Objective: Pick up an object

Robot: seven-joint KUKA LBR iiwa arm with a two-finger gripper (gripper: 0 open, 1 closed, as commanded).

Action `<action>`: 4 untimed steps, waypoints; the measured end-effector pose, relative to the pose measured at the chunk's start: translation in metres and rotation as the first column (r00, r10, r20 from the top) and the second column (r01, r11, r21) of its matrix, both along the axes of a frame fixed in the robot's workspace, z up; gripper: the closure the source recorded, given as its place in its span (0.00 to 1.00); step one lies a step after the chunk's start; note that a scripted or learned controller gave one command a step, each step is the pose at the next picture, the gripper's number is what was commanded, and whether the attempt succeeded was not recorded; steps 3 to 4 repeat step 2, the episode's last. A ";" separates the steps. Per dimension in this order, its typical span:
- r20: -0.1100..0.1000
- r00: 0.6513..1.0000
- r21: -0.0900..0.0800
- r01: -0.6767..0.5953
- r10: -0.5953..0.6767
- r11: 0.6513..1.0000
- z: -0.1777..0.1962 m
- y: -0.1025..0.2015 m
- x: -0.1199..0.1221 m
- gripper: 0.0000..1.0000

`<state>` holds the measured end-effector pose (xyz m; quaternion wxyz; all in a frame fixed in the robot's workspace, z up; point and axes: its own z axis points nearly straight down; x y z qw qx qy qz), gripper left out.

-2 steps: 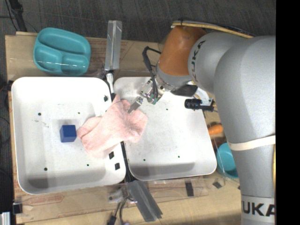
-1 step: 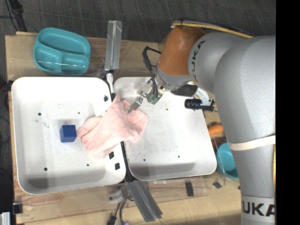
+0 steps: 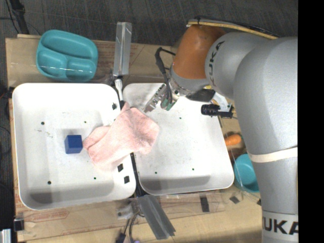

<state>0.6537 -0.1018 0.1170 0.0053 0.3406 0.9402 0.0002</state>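
Hovering near the upper middle of the frame, our gripper point(image 3: 161, 99) hangs over the top left corner of the right bin point(image 3: 202, 178), and nothing lies between its fingers; they look spread a little, released rather than clamped. We judge this to be the approach step of the pick: no object is in hand yet.

Candidates sit to the lower left of the gripper. A pink cloth point(image 3: 123, 135) is draped across the shared wall of the two bins, part in the right bin and the larger part in the left bin point(image 3: 30, 186), with its upper corner just beside the fingertips. A blue cube point(image 3: 73, 144) rests in the left bin, just left of the cloth's edge and well apart from the gripper.

Outside the bins, a teal tray point(image 3: 67, 54) lies at the upper left of the frame, and a teal cup point(image 3: 245, 173) and an orange thing point(image 3: 233, 140) sit by the right bin's right rim, partly hidden by the arm.

We reckon the cloth is the nearest target. The next move calls for a short shift down and to the left, a descent onto a raised fold, then a closing pinch; soft fabric may slip, so we would want a deep bite.
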 end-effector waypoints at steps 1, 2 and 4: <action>0.000 1.000 0.000 0.000 0.000 1.000 0.000 0.000 0.000 0.00; 0.000 1.000 0.000 0.000 0.000 1.000 0.000 0.000 0.000 0.00; 0.000 1.000 0.000 0.000 0.000 1.000 0.000 0.000 0.000 0.00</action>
